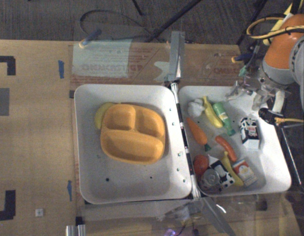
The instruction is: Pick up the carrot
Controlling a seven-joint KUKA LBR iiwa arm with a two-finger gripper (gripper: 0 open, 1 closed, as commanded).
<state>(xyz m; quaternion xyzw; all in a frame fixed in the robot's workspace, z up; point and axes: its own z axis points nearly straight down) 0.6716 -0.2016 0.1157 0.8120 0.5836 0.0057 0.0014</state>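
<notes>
Wood bench [34, 146]: 2 white bins side by side, left bin [88, 181], right bin [275, 166].

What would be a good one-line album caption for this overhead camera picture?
The end effector hovers at the right bin's far corner, with the carrot lying among toy groceries and an orange divided plate in the left bin.

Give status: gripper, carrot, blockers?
Gripper at right bin's far right edge, off the carrot. Carrot flat by bin's left wall, untouched. Banana close beside it.

Glossy plastic carrot [197, 132], smooth matt orange plastic tray [134, 133], bare wooden bench [34, 132].
</notes>
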